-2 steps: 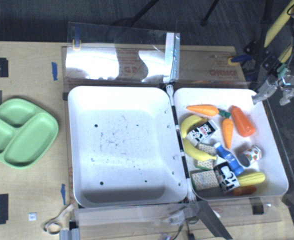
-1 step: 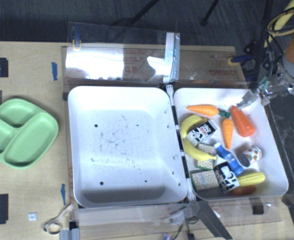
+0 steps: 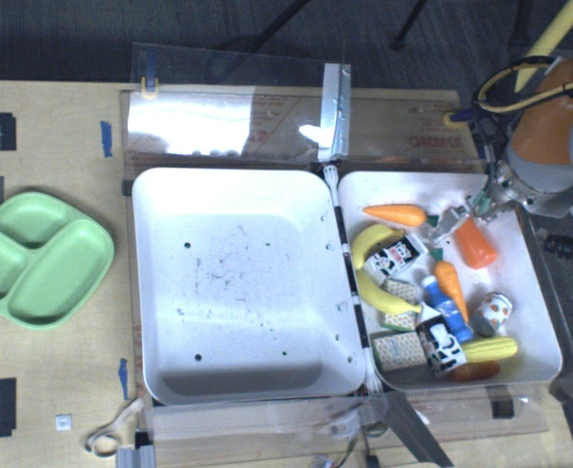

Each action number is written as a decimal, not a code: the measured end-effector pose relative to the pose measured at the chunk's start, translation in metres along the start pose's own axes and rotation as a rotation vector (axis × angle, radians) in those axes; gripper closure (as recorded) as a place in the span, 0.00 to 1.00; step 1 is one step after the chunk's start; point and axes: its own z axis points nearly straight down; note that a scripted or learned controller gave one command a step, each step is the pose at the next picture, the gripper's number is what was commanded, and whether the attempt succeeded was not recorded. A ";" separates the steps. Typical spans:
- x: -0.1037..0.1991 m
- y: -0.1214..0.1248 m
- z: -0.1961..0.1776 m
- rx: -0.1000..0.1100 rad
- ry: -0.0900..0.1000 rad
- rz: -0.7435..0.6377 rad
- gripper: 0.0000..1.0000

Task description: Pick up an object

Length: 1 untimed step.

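Wooden tabletop (image 3: 62, 359) carries two white bins; the right bin (image 3: 540, 291) holds carrots, a banana (image 3: 374, 286), corn and small boxes. Near its far edge the hand (image 3: 459, 220) hangs beside a carrot (image 3: 396, 215); whether it is apart or together, I cannot tell.

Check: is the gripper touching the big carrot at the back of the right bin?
Apart. The camera view shows white bin floor between the gripper and the carrot.
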 end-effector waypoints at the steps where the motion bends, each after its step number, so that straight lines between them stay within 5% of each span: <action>1: -0.002 0.001 -0.012 -0.005 -0.010 -0.001 1.00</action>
